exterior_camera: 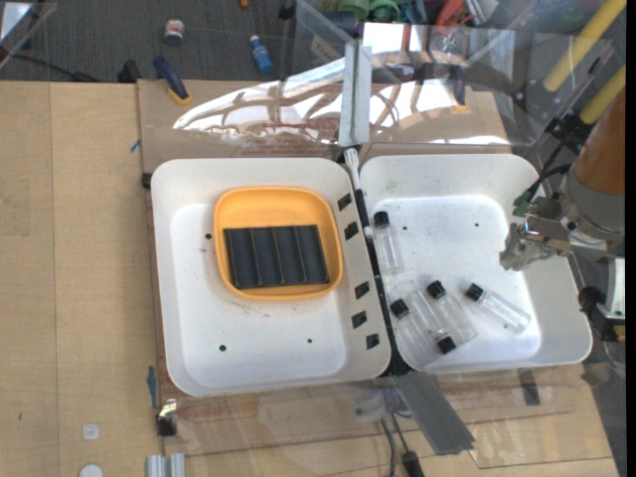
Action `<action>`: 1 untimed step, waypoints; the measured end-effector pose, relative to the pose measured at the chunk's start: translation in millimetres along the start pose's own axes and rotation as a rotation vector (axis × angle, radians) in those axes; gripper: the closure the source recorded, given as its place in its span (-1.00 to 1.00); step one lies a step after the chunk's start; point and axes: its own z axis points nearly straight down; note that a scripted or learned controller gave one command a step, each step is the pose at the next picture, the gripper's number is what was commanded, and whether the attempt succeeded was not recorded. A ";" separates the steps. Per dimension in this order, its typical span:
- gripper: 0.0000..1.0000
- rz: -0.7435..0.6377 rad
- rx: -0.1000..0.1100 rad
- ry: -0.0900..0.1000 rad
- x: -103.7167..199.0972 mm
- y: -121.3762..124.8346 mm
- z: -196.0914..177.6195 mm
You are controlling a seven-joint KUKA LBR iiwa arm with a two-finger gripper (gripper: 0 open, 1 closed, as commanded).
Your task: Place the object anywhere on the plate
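Several clear vials [437, 316] with black caps lie in the right bin [556, 341], well apart from the yellow plate [278, 205] in the left bin [189, 346], while the hand [519, 246] hovers at the right bin's edge, so picking comes next

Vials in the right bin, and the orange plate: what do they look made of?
Vials: clear plastic or glass, I cannot tell which; the white bin shows through their bodies, and the caps are black and opaque. Orange plate: probably moulded plastic, uniform colour, rounded corners, soft sheen. Its dark ribbed insert looks matte, perhaps rubber or plastic.
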 end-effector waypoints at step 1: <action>1.00 -0.210 -0.004 0.000 7.6 65.2 -80.9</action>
